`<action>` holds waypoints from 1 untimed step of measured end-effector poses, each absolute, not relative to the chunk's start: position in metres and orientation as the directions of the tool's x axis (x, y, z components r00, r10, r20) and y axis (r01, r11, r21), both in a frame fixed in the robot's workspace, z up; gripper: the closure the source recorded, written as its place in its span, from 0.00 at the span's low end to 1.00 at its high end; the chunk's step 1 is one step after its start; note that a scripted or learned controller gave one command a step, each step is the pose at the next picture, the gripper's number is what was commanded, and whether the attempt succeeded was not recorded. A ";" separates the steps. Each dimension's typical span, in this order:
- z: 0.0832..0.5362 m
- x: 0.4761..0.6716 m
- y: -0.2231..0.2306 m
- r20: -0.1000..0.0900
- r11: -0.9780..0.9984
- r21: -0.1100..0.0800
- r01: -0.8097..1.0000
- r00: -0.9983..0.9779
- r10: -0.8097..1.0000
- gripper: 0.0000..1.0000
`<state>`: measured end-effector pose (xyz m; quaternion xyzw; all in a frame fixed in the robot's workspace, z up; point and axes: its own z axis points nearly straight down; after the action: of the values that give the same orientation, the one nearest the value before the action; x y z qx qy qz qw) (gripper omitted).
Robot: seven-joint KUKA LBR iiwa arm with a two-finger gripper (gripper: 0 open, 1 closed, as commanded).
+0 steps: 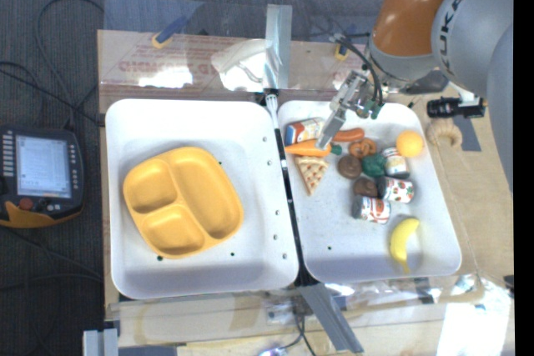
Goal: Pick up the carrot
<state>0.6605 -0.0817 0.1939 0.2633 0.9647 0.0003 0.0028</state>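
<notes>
Pincer [327,137] hangs low over the right bin [434,258], tips right at the carrot [307,150]; I cannot tell how it is set or whether it has any hold. That carrot lies near the bin's upper left corner, hard by the pizza slice [312,172] and a small can [304,131]. My worry: with neighbours this tight, the close could catch the slice or nudge the carrot against the wall. Further right sit a lemon [410,144], a banana [404,241] and more cans. Left bin [133,271] holds a yellow divided tray [182,200].
</notes>
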 end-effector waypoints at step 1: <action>0.210 0.653 -0.117 -0.006 0.999 -0.002 0.039 -0.999 0.039 0.00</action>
<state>0.6529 -0.1175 0.2103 0.0197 0.9998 -0.0012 0.0031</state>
